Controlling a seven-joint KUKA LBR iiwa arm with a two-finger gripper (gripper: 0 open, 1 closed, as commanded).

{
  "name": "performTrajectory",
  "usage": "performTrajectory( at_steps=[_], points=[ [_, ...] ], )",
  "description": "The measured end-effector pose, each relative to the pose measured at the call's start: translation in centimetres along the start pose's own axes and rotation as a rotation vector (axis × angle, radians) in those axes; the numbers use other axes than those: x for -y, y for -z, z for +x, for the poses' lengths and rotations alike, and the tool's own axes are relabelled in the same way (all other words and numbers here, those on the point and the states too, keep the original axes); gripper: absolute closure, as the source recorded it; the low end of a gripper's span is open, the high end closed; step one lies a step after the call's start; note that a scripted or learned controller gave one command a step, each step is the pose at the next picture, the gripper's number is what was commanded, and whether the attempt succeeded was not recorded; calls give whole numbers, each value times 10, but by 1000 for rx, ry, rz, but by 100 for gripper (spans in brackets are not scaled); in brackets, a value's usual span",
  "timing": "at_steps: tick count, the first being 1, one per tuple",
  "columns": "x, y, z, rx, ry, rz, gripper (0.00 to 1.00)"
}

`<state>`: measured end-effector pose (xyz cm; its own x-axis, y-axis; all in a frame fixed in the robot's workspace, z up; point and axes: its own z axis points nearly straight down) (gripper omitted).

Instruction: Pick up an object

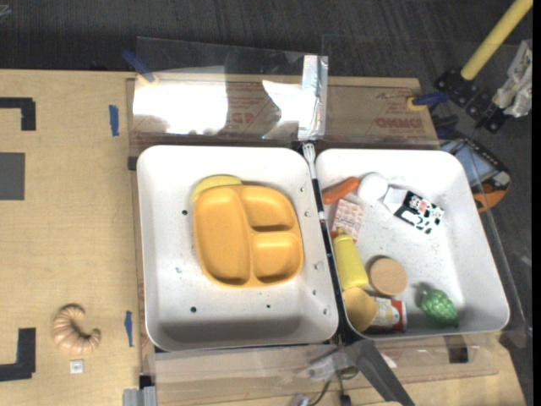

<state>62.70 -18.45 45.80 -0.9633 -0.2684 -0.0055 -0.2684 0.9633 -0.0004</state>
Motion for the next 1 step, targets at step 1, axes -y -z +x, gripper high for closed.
performTrajectory(
  at_steps=[1],
  points=[
    [33, -5, 23, 0, 320, 1, 100]
  ],
)
